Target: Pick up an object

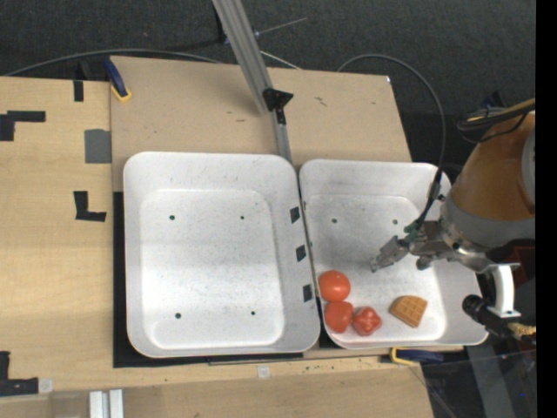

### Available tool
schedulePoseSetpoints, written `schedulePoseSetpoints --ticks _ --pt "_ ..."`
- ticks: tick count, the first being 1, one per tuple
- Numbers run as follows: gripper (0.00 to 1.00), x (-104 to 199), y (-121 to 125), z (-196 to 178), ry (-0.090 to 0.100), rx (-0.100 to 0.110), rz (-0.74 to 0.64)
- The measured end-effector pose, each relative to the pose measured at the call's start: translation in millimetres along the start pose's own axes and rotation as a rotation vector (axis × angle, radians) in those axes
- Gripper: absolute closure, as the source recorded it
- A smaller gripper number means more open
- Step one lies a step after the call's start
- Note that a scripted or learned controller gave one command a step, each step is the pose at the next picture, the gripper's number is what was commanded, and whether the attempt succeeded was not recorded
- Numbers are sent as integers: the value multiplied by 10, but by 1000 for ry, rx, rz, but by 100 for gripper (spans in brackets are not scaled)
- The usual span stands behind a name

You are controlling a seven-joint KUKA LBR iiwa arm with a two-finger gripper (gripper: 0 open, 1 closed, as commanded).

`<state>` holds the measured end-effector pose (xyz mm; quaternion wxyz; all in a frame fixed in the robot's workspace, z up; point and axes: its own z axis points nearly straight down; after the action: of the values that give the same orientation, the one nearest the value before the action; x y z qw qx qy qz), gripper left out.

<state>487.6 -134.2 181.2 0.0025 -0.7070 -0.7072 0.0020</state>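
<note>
Red tomato (pixel 334 286) lies near gripper (pixel 389 256), apart, lower left.

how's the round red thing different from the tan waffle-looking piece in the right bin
The round red ball is smooth and bright red; the tan waffle-like piece is flat, wedge-shaped and ridged. The ball lies by the bin's left wall, the tan piece further right. Both rest near the front of the right bin, clear of the gripper.

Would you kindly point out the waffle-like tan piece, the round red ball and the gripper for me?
tan waffle piece (pixel 409 310), camera view, middle of its top face.
round red ball (pixel 334 285), camera view, centre of its top.
gripper (pixel 383 260), camera view, at its fingertips.
</note>
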Motion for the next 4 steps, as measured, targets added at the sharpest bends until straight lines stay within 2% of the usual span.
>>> schedulePoseSetpoints --ticks 1,2,3,4 --pt "0 -15 40 626 1 2 0" --pt "0 -14 39 933 -2 -5 0" --pt "100 -3 39 822 0 -4 -2" --pt "100 22 47 405 0 -8 -1"
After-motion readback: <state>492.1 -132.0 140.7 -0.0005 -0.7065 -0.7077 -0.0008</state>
